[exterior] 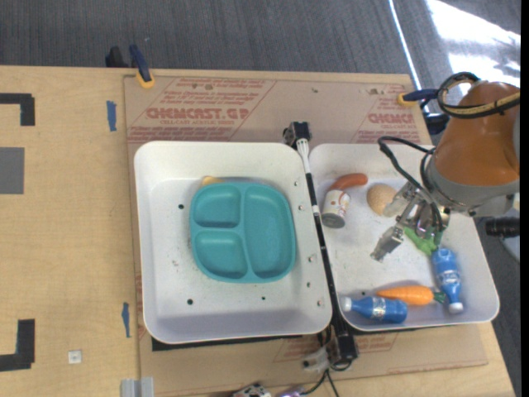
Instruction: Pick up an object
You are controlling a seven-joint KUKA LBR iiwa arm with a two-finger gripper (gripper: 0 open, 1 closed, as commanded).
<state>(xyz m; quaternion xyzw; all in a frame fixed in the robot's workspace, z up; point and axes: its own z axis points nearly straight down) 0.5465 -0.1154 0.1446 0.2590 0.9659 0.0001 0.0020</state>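
Observation:
My gripper (397,228) hangs over the middle of the right bin (488,304), open, with nothing between its fingers. A green item (425,241) lies just to its right, partly under the wrist. A tan egg-shaped piece (381,198) sits just up-left of the gripper. Further left are a small can (335,208) and a red sausage (354,180). Along the bin's front lie an orange carrot (410,294) and a blue bottle (378,308). A second blue bottle (446,275) lies near the right wall.
The left bin (157,222) holds a teal divided plate (243,230). The ridge where the two bins meet (318,238) runs close to the can. Cables loop off the arm's orange band (479,139) above the right bin's back corner.

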